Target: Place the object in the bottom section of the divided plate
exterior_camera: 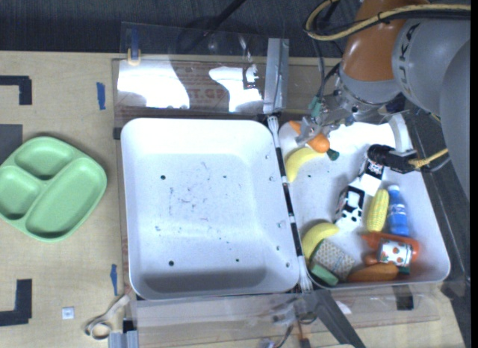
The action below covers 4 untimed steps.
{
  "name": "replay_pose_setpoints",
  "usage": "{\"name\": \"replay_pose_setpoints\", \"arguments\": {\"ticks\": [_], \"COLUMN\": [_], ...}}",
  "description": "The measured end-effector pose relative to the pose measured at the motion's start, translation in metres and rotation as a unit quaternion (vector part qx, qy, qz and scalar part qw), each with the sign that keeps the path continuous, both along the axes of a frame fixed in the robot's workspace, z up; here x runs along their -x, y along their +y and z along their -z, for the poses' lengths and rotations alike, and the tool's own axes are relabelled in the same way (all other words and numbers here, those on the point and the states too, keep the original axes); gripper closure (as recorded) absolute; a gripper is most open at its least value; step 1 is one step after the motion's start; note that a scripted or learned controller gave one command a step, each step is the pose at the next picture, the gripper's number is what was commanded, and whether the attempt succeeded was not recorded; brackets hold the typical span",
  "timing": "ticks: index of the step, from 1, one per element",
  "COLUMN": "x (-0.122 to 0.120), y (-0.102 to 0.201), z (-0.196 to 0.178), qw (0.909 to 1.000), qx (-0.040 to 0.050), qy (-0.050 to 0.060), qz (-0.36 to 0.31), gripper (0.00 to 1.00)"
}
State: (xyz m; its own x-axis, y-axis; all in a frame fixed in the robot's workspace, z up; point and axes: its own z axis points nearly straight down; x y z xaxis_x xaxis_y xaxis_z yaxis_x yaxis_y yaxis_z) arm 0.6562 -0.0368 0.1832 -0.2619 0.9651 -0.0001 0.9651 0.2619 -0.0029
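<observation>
The robot's hand (pixel 317 131) hangs over the right bin (pixel 433 227), a small orange object (pixel 320 143) clamped between its fingers, far from the green divided plate (pixel 51 187) on the counter (pixel 60 70).

The tool (pixel 317 131) sits over a small orange object (pixel 320 144) in the right bin (pixel 437 253).

Toys are crowding the right bin (pixel 429 212), leaving narrow gaps; the left bin (pixel 202 190) and green plate (pixel 51 187) are lying open from above.
</observation>
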Motion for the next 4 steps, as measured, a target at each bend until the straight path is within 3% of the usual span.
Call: {"name": "replay_pose_setpoints", "arguments": {"ticks": [1, 2, 3, 4], "x": [0.067, 0.145, 0.127, 0.178], "y": [0.043, 0.102, 0.116, 0.21], "z": [0.001, 0.001, 0.001, -0.023], "qw": [0.9941, 0.999, 0.955, 0.896], "qx": [-0.0004, -0.0008, 0.0016, 0.0025], "qy": [0.002, 0.002, 0.001, 0.001], "qz": [0.109, -0.045, 0.297, 0.444], "gripper": [1.0, 1.0, 1.0, 1.0]}}
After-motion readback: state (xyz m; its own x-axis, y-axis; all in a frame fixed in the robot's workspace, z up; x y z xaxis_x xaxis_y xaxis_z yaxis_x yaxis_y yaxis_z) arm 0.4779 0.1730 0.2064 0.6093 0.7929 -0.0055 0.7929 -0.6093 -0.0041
